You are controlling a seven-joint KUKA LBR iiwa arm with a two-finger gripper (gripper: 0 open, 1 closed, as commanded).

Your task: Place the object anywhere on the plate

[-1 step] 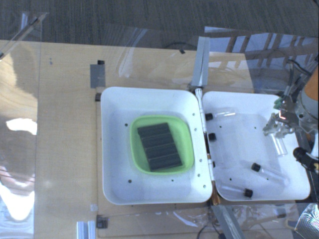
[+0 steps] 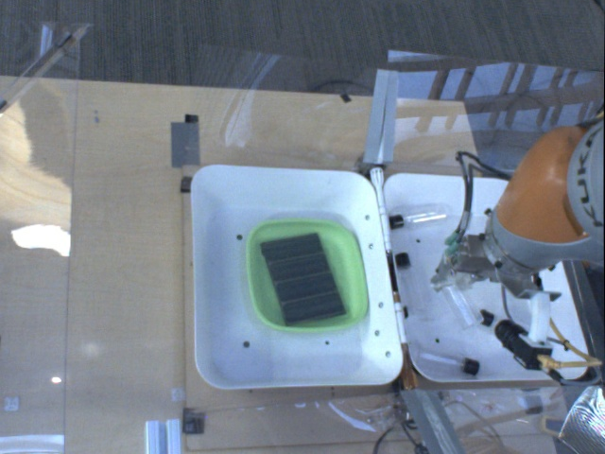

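Observation:
A green square plate (image 2: 352, 296) lies in the middle of the left white bin (image 2: 217, 348). A dark grey ribbed slab (image 2: 302, 279) rests flat on the plate, turned slightly off the plate's sides. My gripper (image 2: 454, 280) hangs over the right bin (image 2: 425, 192), well to the right of the plate and apart from the slab. The grey wrist and the orange band (image 2: 544, 197) stand above it and hide part of that bin.
The right bin holds small clear tubes with black caps, one at its back left (image 2: 416, 218), one at its front (image 2: 454, 361), and a loose black cap (image 2: 401, 258). A metal post (image 2: 381, 121) rises behind the ridge where the two bins meet. Cables hang off the wrist at the right.

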